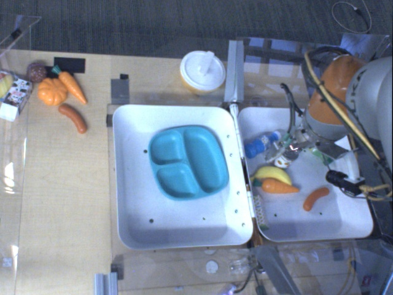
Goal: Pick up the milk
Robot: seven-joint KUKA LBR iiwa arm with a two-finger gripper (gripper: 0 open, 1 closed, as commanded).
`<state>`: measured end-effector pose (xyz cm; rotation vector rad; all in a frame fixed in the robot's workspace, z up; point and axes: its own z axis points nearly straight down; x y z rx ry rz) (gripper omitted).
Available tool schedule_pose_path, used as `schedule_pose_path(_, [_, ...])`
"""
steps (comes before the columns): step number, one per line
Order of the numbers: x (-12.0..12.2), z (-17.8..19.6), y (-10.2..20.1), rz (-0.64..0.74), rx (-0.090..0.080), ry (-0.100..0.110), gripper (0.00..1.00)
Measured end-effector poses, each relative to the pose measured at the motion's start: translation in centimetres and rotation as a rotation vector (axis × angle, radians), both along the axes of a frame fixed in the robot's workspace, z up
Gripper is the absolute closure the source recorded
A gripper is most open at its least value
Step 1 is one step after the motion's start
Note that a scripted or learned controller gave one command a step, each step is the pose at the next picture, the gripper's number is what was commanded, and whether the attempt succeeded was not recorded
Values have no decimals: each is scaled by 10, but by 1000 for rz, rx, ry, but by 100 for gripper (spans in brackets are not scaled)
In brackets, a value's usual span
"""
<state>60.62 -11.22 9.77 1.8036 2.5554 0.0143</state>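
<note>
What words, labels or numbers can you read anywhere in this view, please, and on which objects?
None can be read.
Black-and-white carton at the left edge: printed pattern, too blurred to read.
Blue bottle in the right bin: label too small to read.

The wooden bench (pixel 61 189) is carrying two shallow white bins side by side: the left bin (pixel 132 220) and the right bin (pixel 344 223), their inner edges touching. A white lidded cup (pixel 202 71) is standing behind the left bin. At the far left, a pumpkin (pixel 51 91), a carrot (pixel 73 86) and a sausage (pixel 73 118) are lying close together.
</note>
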Motion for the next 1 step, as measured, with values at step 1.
schedule_pose_path(1, [64,86,35,139,-1,13,100])
